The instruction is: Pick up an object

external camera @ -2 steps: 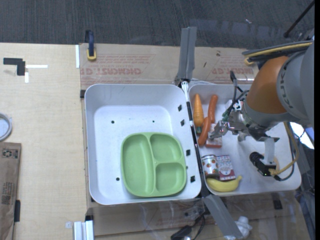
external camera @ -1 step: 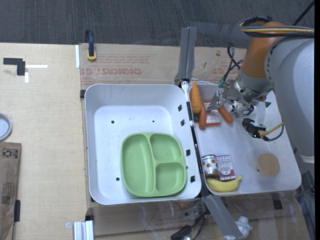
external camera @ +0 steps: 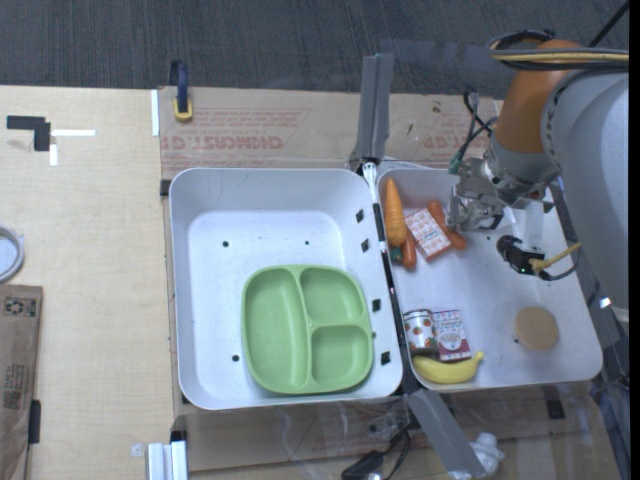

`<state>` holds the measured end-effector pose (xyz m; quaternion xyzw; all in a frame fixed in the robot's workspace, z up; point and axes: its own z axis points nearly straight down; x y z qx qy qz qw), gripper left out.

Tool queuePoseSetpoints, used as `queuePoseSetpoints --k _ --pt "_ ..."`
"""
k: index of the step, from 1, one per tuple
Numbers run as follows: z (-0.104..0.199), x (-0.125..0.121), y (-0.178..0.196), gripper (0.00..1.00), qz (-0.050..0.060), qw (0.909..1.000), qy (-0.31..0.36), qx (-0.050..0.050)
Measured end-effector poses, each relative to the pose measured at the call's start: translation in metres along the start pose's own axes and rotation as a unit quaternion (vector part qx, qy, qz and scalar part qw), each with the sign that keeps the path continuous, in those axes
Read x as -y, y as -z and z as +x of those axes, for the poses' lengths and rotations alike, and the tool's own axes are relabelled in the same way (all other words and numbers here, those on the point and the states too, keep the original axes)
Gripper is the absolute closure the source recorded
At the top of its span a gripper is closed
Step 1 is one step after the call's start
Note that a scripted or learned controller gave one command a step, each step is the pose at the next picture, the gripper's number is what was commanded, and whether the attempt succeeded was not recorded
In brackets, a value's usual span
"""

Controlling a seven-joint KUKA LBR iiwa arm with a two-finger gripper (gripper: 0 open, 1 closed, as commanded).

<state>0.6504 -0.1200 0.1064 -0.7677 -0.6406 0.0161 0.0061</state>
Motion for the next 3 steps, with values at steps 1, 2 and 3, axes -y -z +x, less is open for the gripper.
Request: queuePoseSetpoints --k 1,2,3 --pt "-0.045 -0.014 0.079 1.00 -0.016 0.9961 0.086 -0.006" --pt "-0.032 -0.010 0.150 1.00 -0.014 0.9942 -0.107 -0.009" --pt "-0.030 -0.010 0.122 1.00 -0.010 0.9672 -0.253 -0.010"
